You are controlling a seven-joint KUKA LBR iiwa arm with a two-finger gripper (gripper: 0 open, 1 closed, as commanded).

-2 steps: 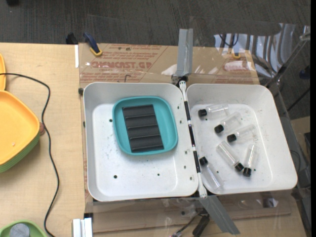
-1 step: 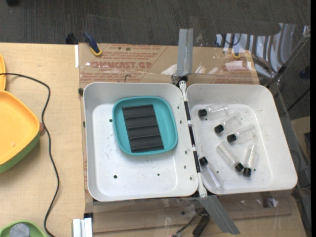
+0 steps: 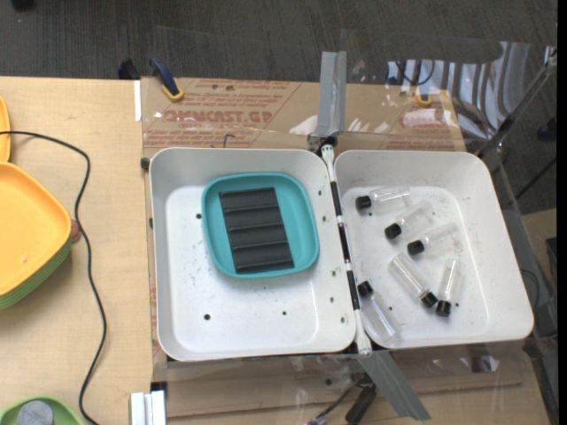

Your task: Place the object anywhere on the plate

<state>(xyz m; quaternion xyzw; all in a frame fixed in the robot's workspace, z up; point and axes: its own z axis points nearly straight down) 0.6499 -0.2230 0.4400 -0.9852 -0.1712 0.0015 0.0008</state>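
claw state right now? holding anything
claw: cannot be told from this camera view; the clear tubes lie in the right bin, and the teal plate sits in the left bin.

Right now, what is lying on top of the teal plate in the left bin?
A dark ribbed rectangular block lies on the teal plate, covering its middle. The plate's rim stays visible all around. What is under the block cannot be seen.

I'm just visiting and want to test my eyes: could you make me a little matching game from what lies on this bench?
Things:
1. teal plate
2. clear tubes
3. yellow dish
4. black cable

Places:
A. right bin
B. left edge of the table
C. left bin
D. winding across the wooden table

Pairs: 1-C, 2-A, 3-B, 4-D
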